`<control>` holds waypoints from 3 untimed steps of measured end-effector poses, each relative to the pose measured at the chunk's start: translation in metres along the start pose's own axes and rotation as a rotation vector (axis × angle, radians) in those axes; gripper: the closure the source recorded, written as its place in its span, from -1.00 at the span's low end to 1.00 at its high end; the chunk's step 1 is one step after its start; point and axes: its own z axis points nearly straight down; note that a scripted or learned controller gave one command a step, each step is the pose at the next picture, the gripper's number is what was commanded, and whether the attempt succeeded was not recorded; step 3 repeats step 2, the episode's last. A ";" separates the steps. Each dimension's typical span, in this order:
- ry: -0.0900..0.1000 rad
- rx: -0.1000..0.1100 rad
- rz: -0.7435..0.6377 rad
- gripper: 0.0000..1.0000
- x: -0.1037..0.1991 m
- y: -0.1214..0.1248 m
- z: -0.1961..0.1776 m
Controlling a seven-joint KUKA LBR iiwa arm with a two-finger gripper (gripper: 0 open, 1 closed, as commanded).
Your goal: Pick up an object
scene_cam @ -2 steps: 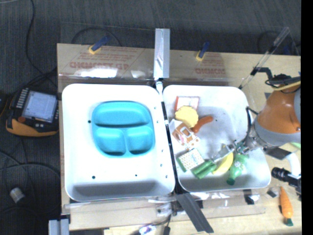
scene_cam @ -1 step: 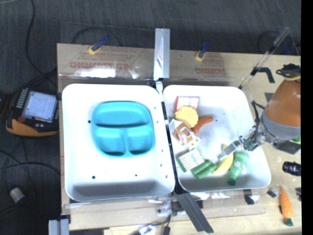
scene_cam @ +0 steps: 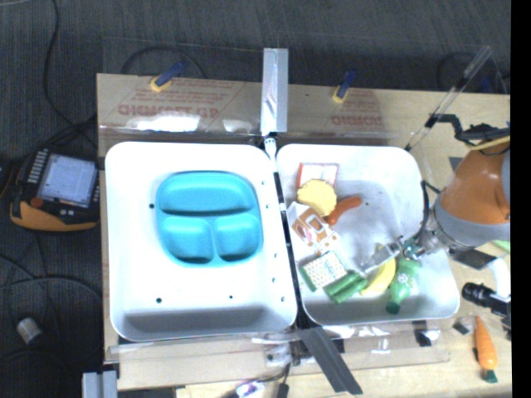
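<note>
Low in the right bin [scene_cam: 415, 168], jaws [scene_cam: 397, 251] sit just above the banana [scene_cam: 379, 279], green bottle [scene_cam: 401, 286] just right of it. Nothing visibly between them; can't tell if spread or clenched.

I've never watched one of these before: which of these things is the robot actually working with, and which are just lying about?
Part of the job:
gripper, down in the right bin
green bottle
banana
yellow toy
orange carrot-like piece

Just lying about:
blue divided tray in the left bin
handheld device on the floor
carrot on the bench
</note>
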 end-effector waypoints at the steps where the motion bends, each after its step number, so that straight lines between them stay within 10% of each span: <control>1: -0.010 -0.005 0.001 1.00 -0.002 0.001 -0.010; 2: -0.010 0.012 0.226 1.00 0.066 0.004 -0.111; 3: -0.010 0.012 0.226 1.00 0.066 0.004 -0.111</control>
